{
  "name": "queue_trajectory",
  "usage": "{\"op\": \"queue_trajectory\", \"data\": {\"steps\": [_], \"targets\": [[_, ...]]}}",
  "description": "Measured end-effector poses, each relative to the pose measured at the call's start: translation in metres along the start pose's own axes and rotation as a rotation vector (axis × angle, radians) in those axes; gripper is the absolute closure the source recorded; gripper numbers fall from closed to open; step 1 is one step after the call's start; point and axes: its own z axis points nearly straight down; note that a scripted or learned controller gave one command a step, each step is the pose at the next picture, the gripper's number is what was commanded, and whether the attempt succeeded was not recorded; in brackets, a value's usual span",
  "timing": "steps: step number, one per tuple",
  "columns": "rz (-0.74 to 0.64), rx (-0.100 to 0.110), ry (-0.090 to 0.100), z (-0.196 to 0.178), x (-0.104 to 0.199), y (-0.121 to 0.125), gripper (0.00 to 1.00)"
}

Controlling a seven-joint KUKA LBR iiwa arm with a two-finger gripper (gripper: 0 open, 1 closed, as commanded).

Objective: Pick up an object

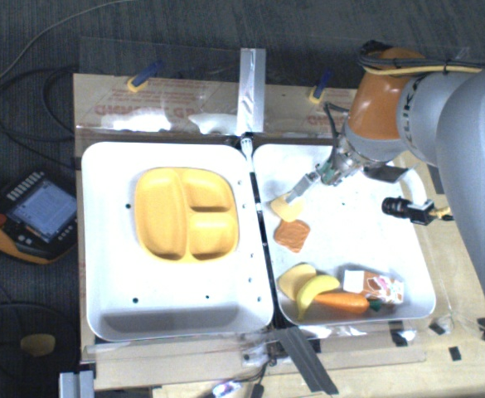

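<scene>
My gripper [290, 194] reaches down and left into the right bin [408, 247], its tip right at the upper edge of a pale yellow piece [289, 211] near the bin's left wall. Just below that piece lies an orange-brown flat piece [292, 235]. Along the bin's front edge lie yellow fruit pieces [304, 287], an orange carrot [341, 303] and a small white and red carton [376, 287]. Nothing is seen lifted off the bin floor.
The left bin [109, 288] holds a yellow divided tray [186, 214]. A black fitting [404, 208] juts over the right bin's right side. The grey arm with its orange band [383, 106] covers the top right. A handheld controller [31, 214] lies off the bench at left.
</scene>
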Motion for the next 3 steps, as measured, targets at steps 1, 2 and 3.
{"op": "queue_trajectory", "data": {"steps": [1,2,3], "targets": [[-0.135,0.006,-0.001,-0.005,-0.003,-0.005,0.0],[-0.414,-0.006,-0.008,0.013,0.023,-0.008,0.0],[-0.42,0.009,0.011,0.014,0.01,0.021,0.0]]}}
